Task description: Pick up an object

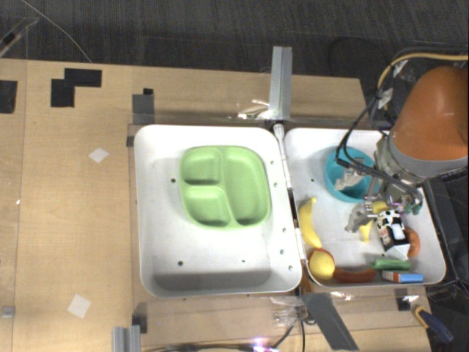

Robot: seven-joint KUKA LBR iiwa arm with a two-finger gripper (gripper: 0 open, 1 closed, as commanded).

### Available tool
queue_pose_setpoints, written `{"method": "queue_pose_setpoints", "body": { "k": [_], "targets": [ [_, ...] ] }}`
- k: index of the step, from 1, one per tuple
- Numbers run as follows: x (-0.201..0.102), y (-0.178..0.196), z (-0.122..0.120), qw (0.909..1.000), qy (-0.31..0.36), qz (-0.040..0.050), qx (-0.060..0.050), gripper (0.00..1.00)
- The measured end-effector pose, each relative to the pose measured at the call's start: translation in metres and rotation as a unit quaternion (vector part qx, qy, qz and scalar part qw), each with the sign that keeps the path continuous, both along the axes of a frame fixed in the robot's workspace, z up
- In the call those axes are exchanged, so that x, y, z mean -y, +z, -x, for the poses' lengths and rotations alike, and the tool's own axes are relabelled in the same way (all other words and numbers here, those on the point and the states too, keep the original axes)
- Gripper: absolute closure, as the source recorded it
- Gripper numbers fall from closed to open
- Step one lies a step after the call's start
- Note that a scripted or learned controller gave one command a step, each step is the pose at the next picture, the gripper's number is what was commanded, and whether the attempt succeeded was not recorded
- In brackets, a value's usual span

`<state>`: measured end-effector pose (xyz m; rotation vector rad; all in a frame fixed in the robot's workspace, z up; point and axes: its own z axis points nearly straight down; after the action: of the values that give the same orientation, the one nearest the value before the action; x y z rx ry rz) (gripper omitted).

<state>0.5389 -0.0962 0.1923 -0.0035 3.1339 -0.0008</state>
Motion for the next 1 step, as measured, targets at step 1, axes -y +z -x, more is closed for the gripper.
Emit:
{"method": "queue_pose_setpoints", "body": {
  "k": [1],
  "targets": [
    [0.0092, -0.1016, -0.0453, 0.9999, -0.015, 0.0006, 0.006, 0.0]
  ]
}}
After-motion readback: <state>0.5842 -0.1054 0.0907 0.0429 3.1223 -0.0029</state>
